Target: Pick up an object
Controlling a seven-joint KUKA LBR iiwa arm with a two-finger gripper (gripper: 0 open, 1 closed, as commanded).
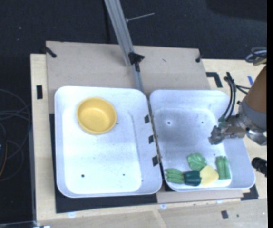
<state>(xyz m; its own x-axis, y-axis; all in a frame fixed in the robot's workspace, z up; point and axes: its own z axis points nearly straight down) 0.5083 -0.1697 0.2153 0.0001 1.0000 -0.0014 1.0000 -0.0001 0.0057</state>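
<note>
near edge of right bin [184, 99]: cluster of small items, touching or nearly so. green piece [174, 175] at left, dark teal block [191, 177] beside it, yellow piece [209, 175] next, green leaf shape [196, 161] just behind, green ridged piece [222, 167] at right. gripper [217, 136] over right bin's right side, behind cluster, apart from it; nothing seen in it, opening cannot be told. left bin [98, 175]: yellow bowl [97, 115] upright in far left part.
</note>
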